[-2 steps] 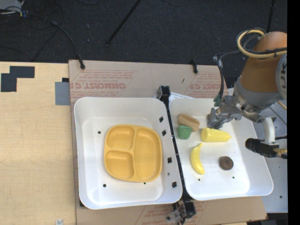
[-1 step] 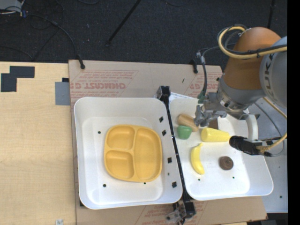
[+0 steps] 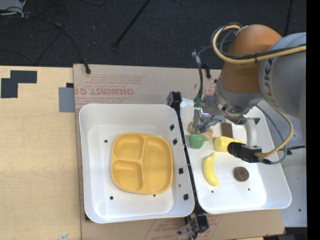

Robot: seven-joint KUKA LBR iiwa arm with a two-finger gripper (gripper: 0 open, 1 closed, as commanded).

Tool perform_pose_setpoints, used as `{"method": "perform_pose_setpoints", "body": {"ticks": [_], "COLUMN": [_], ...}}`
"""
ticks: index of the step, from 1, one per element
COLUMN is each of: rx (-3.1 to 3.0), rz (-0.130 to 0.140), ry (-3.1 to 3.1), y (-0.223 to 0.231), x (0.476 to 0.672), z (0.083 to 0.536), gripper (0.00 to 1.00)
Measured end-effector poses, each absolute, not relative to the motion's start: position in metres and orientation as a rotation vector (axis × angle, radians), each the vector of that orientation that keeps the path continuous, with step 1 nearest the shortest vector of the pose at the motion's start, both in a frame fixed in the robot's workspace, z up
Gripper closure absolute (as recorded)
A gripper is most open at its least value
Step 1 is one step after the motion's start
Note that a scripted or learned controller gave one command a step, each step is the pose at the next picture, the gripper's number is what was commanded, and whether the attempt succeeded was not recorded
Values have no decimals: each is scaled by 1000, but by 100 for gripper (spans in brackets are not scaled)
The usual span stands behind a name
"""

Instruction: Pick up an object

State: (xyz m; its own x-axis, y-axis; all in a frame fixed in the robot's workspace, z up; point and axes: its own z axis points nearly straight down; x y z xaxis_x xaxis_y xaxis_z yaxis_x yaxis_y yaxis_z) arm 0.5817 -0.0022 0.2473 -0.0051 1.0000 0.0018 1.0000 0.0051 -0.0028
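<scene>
Green rounded object (image 3: 196, 141), shaped like a small fruit, lies in the right-hand bin (image 3: 250, 196) close to that bin's left wall, in the upper half of the bin as the camera sees it. Just above it in the view sits a tan object (image 3: 193, 129), partly covered by the gripper (image 3: 202, 122), which hangs low over these two items. Whether the gripper is released or clenched cannot be determined from this angle, and no item can be seen grasped in it. A short yellow object (image 3: 221, 143) lies just to the right of the green object, near it but apart. A dark brown block (image 3: 227, 129) rests beyond the yellow object, toward the far wall. A yellow banana (image 3: 210, 170) lies below the green object, curved, with its upper tip pointing toward the yellow object. A small brown disc (image 3: 241, 173) lies to the right of the banana, apart from it. The arm (image 3: 250, 44), with its orange band, enters from the right and bends down over the far part of this bin. The left-hand bin (image 3: 95, 194) adjoins it and holds a yellow divided plate (image 3: 142, 163) with three compartments, lying flat near the centre. Both bins rest on a cardboard sheet (image 3: 125, 86) on the pale wooden bench (image 3: 35, 159).
</scene>
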Motion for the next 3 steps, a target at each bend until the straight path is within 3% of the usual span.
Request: {"method": "perform_pose_setpoints", "body": {"ticks": [2,3], "rx": [-2214,-2217], "rz": [4,5], "ry": [-2225,-2223], "y": [98,95], "x": [606,605], "z": [233,234], "gripper": [100,0]}}
